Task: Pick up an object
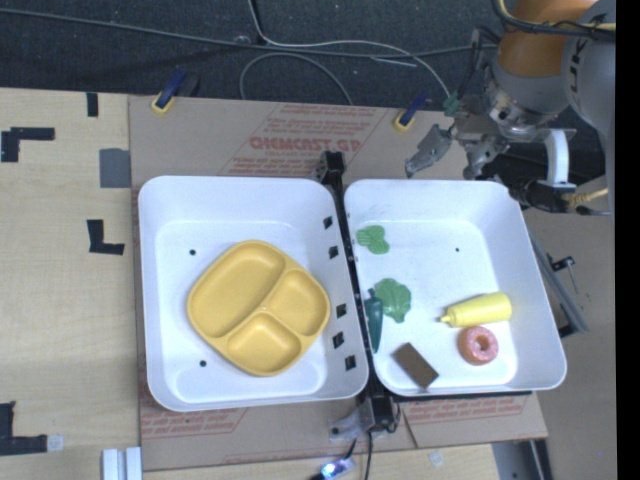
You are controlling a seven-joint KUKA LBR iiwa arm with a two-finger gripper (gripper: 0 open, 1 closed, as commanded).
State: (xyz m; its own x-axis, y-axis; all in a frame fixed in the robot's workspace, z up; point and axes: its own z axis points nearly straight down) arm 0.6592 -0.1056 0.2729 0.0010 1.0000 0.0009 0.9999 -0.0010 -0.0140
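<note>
Hovering above the far edge of the right bin (520,228), the tool (452,156) hangs from the grey arm that reaches in from the right of the camera view, with its fingers spread apart and nothing between them. No particular object is named by the task, so any loose piece in that bin could serve. Nearest the tool, towards the viewer and a little to the left, lies a small green leaf-shaped toy (372,238) by the bin's inner wall. Further towards the viewer sit a green broccoli toy (391,298) and a dark green piece (374,321) touching it. A yellow squeeze bottle (478,310) lies on its side, its long axis running left to right, nozzle to the left. Just below it rests a pink doughnut (479,345), and near the front wall a brown block (414,365). A yellow divided plate (259,307) sits in the left bin (165,268), well apart from the tool. Every candidate lies nearer the viewer than the tool, so the coming move is probably a reach forward and down.
</note>
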